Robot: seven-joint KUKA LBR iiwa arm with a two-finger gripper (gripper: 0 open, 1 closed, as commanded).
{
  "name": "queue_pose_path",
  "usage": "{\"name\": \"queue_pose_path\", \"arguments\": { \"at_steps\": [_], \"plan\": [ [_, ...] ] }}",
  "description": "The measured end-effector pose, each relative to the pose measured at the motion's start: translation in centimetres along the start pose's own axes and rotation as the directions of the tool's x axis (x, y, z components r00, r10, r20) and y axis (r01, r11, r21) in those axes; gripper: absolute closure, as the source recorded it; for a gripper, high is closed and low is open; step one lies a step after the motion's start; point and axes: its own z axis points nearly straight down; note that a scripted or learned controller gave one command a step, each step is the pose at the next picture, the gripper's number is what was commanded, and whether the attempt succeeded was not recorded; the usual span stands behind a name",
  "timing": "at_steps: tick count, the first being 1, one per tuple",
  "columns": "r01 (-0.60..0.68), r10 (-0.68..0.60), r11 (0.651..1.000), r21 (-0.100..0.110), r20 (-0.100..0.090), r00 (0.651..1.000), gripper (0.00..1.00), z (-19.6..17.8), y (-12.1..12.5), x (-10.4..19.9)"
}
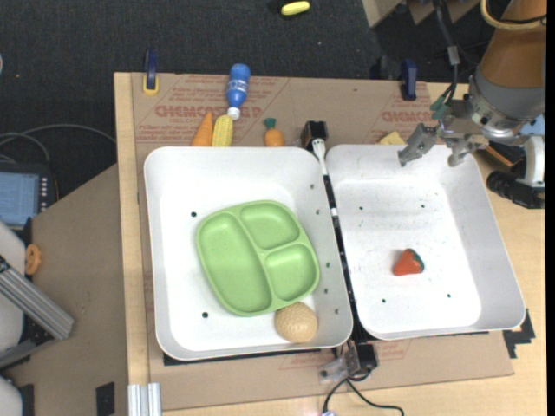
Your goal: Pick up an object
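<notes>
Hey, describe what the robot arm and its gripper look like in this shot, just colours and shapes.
The arm is a thick rounded column, with a broad orange band up top, grey below it and a silvery ring at the wrist. The gripper is small and metallic grey, with two slim fingers splayed from a compact block. A dark cable runs beside it, near a small green part.

I'm working in a robotics lab. Two white bins (165, 232) are sitting on a clamped cardboard sheet (364, 98), w/ cables (61, 133) trailing over dark carpet (130, 16).

The cardboard sheet (286, 89) under the bins bears faint, partly legible red "CHEMCO…" lettering.
</notes>
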Motion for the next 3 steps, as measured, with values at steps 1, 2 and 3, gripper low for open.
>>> {"name": "queue_pose_path", "arguments": {
  "at_steps": [1, 2, 3],
  "plan": [
    [-0.005, 0.005, 1.000, 0.007, -0.001, 1.000, 0.00, 15.5, -3.3, -3.5],
    [-0.001, 0.001, 1.000, 0.007, -0.004, 1.000, 0.00, 14.8, -11.6, 0.7],
    [-0.002, 0.002, 1.000, -0.004, 0.002, 1.000, 1.00, 13.7, -11.2, 0.5]
  ]
}}
